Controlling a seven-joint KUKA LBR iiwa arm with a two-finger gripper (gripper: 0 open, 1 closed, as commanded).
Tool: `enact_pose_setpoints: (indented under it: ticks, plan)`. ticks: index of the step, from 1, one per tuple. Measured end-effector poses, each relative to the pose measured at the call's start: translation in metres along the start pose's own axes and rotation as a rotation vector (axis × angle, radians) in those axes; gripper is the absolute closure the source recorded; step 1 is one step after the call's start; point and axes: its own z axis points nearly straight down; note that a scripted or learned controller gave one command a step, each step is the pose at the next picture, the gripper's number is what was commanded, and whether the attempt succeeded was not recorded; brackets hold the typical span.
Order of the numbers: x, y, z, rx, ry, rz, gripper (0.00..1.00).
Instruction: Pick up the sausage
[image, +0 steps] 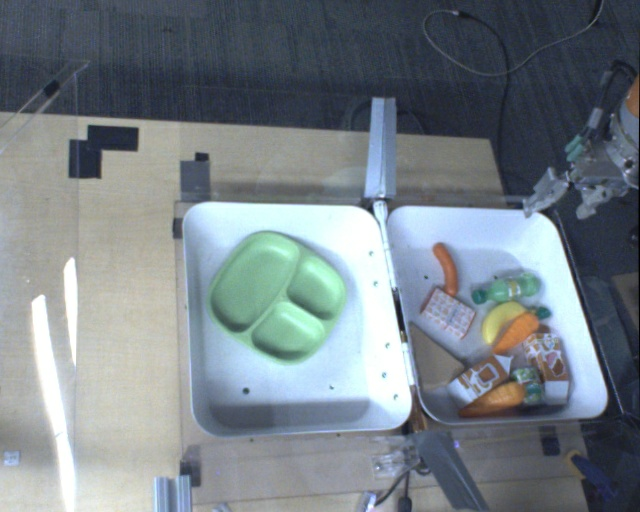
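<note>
While apart: sausage (445, 267), tool (567, 194).

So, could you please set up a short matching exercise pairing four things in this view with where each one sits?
Things:
1. sausage
2. green plate
3. pincer
4. green bottle

Places:
A. in the left bin
B. above the right bin's far right corner
C. upper left part of the right bin, beside the waffle
D. just above the banana

Pairs: 1-C, 2-A, 3-B, 4-D
</note>
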Motion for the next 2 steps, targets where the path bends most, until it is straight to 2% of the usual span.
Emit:
enact_pose_setpoints:
  ticks: [1, 2]
  plan:
    - [0.055, 0.027, 0.087, 0.001, 0.001, -0.013, 0.0]
    - [0.075, 0.01, 0.184, -0.003, 0.001, -0.093, 0.0]
